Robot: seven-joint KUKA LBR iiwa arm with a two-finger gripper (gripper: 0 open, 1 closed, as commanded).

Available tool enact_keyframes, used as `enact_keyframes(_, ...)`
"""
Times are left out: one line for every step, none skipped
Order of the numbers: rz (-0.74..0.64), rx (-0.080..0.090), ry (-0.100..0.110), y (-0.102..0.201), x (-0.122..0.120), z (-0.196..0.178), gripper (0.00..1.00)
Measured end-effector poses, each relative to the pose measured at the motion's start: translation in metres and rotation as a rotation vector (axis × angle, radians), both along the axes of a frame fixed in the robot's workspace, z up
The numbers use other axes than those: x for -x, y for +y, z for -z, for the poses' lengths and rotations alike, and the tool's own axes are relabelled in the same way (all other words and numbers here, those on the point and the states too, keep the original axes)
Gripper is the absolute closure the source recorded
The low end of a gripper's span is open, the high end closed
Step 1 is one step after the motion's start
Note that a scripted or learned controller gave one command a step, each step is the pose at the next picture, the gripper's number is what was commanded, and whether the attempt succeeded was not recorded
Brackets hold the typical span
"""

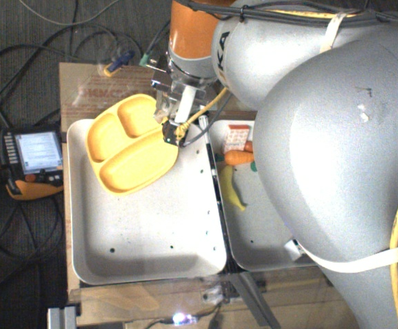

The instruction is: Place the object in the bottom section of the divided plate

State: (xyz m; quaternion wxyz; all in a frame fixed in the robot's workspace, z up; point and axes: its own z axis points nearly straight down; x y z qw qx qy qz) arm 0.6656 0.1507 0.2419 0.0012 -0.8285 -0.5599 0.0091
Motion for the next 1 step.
enact_keyframes(-0.120,-0.002,-0.006,0.0423,-0.0020,-0.0606,1.00)
